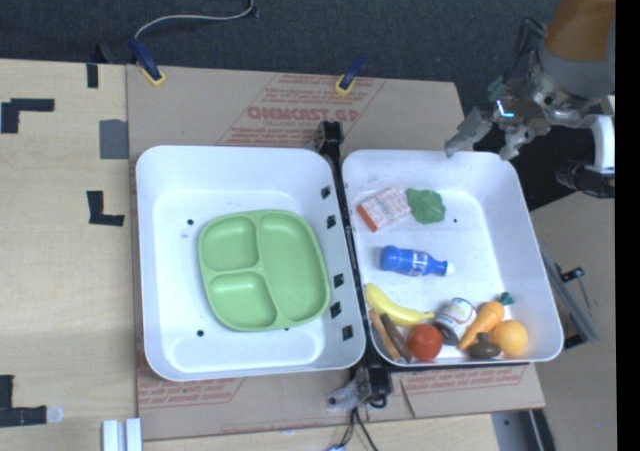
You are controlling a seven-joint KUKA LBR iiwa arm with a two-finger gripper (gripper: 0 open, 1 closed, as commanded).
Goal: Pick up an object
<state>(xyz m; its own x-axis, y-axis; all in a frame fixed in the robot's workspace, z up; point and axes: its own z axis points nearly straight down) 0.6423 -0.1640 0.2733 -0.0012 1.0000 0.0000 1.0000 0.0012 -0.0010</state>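
The arm [585, 14] shows as a rounded, bulky body, its broad band a dull orange-amber that shades darker toward the underside. Below that band sits a pale grey ring, and under it a short grey wrist block with darker seams. A small bluish-white light or reflection glints on the wrist housing near the pincer [490, 141]. The pincer itself is grey metal, two slim fingers [462, 137] with a matt finish, one looking lighter than the other. Thin dark cables run along the wrist's outer side. A white, rounded part lies beside the wrist, partly cut off.
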